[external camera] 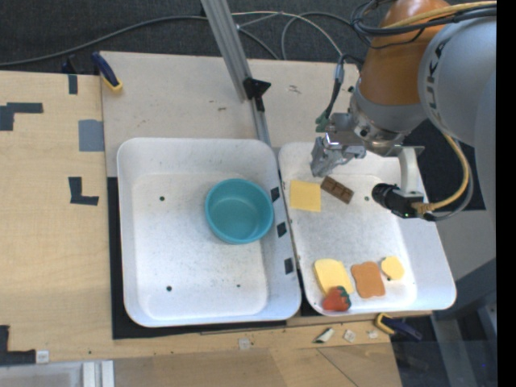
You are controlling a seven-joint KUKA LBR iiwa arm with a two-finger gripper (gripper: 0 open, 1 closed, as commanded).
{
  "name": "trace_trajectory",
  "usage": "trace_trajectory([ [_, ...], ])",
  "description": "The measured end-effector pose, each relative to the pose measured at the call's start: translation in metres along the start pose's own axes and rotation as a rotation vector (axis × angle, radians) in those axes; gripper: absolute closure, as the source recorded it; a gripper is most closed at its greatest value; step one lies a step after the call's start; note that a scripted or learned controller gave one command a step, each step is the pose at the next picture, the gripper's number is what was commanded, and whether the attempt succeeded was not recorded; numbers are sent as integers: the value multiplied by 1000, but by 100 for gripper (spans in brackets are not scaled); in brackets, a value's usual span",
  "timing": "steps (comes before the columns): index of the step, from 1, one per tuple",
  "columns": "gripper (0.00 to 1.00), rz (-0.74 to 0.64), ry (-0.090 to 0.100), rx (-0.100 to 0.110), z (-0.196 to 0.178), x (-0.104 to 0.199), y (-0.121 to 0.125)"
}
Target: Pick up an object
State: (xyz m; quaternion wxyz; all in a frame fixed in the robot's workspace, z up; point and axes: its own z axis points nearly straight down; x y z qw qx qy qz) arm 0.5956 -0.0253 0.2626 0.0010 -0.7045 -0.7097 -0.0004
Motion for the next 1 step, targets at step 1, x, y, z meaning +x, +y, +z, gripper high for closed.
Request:
trace_trajectory([
  [1,100,1,-1,1,4,46,5],
])
